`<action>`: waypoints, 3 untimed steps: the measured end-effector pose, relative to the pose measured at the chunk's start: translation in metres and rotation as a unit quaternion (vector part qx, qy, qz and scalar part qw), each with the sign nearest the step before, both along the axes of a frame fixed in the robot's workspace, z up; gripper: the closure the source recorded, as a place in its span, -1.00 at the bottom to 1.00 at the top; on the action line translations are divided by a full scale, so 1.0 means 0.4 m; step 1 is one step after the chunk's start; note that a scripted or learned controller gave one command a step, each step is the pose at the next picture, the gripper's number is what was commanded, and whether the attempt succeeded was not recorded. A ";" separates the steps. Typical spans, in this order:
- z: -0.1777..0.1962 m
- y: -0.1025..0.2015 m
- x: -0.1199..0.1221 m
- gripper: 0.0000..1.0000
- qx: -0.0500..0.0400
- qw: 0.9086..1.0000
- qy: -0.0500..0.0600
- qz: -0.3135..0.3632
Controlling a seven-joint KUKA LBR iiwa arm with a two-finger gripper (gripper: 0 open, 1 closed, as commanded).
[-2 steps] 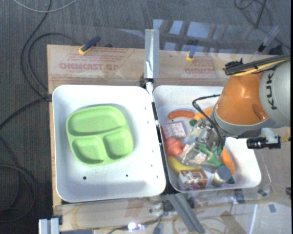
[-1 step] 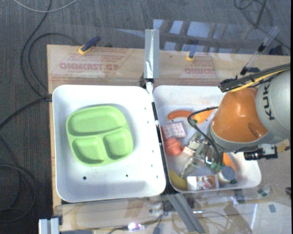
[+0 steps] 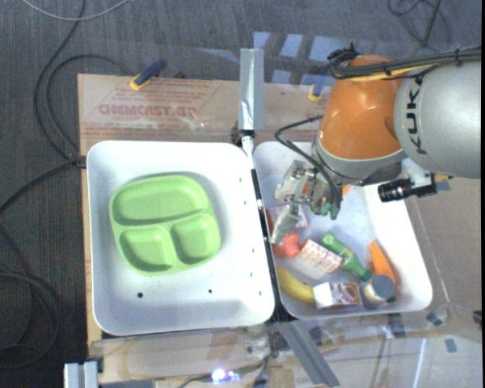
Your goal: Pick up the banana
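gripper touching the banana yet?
Apart. The camera view shows the gripper up by the right white bin's left wall, with a red item and bin floor between it and the curved yellow banana.

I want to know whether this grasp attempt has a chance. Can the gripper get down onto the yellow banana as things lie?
Probably yes: the yellow banana lies bare on top near the right bin's front wall, though a small carton crowds one end.

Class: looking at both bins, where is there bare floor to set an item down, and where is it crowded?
Free: the left bin's white floor around the green tray, widest along its near edge. Crowded: the right bin's near end, with the banana, carton and carrot packed together under the gripper.
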State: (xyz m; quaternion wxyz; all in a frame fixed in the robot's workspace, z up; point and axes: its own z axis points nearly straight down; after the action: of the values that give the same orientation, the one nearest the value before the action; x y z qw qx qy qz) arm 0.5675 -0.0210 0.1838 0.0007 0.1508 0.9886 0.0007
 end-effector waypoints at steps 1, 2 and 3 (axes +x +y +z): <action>-0.001 -0.133 -0.202 -1.00 0.000 0.997 0.001 -0.080; 0.138 -0.361 -0.207 -1.00 -0.001 0.998 0.001 -0.061; 0.010 -0.108 -0.204 -1.00 0.000 0.996 0.001 -0.087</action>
State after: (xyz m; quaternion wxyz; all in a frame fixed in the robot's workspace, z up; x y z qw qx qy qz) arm 0.4861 -0.0642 0.1878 0.0001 0.2363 0.9717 0.0006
